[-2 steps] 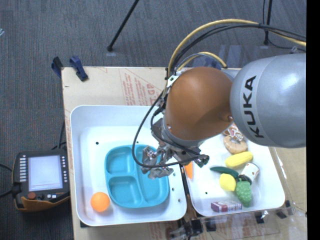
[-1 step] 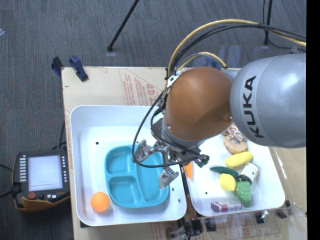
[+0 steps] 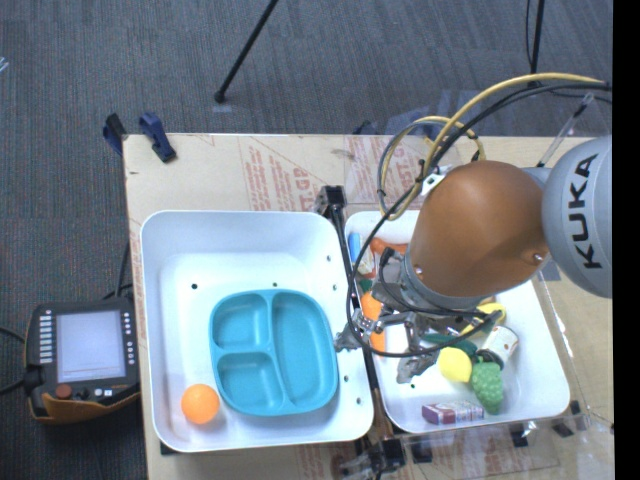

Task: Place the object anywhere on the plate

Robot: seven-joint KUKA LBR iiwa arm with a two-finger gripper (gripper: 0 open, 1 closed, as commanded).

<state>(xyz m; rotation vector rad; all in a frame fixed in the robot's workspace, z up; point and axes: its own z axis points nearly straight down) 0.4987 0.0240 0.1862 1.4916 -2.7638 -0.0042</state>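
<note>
white bins (image 3: pixel 160 268) number two. we count one blue plate (image 3: pixel 272 364) and one orange ball (image 3: pixel 200 404) in the left bin, the ball just off the plate's corner. over the right bin, near a lemon (image 3: pixel 455 365), the gripper (image 3: pixel 385 343) hangs; its grip we cannot tell.

Looks like a robotics lab. Grey carpet (image 3: pixel 120 38), tripod legs (image 3: pixel 250 38) and a teach pendant (image 3: pixel 85 358) lying on the floor, well left of a plywood bench (image 3: pixel 240 168) with white bins (image 3: pixel 170 238).
</note>
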